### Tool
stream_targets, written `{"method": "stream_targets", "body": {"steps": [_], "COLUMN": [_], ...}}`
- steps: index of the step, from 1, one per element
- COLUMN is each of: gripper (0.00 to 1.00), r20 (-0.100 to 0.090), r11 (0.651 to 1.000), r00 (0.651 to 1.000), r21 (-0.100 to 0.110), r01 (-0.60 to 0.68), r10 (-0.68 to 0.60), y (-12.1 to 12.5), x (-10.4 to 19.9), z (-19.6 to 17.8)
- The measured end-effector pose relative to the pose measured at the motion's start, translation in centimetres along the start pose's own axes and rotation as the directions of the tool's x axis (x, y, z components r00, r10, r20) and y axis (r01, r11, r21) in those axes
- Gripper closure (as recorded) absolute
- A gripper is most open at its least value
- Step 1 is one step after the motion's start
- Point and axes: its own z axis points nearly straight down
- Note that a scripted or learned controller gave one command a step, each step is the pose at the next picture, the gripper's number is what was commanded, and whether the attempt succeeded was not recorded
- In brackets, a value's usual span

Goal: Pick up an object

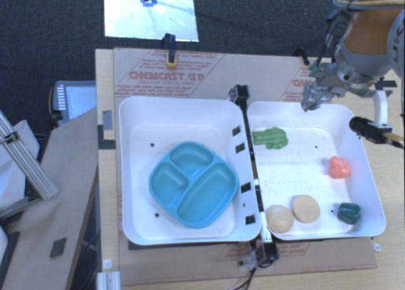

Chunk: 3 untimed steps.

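The right bin [354, 124] holds a green leafy toy [271, 137] near its far left, an orange-red toy [339, 167] at the right side, two tan round pieces [305, 208] [279, 218] near the front, and a dark green piece [348, 213] in the front right corner. My gripper [312, 100] hangs over the far rim of the right bin, up and to the right of the green leafy toy. Nothing shows between its fingertips.
In the left bin [136, 118] lies a blue divided plate [191, 183]. A black clamp strip [245, 149] runs between the two bins. Cardboard [209, 73] lies under both bins, with a yellow clip [171, 61] at its far edge.
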Motion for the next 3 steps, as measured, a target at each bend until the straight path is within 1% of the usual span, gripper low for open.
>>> {"method": "stream_targets", "body": {"steps": [2, 3], "gripper": [1.0, 1.0], "r20": [-0.001, -0.002], "r11": [1.0, 1.0], "r00": [1.0, 1.0], "r21": [0.002, 0.003], "r01": [0.001, 0.002], "r10": [-0.001, -0.002], "y": [-2.5, -2.4], "x": [9.9, 15.7], "z": [0.5, 2.2]}}
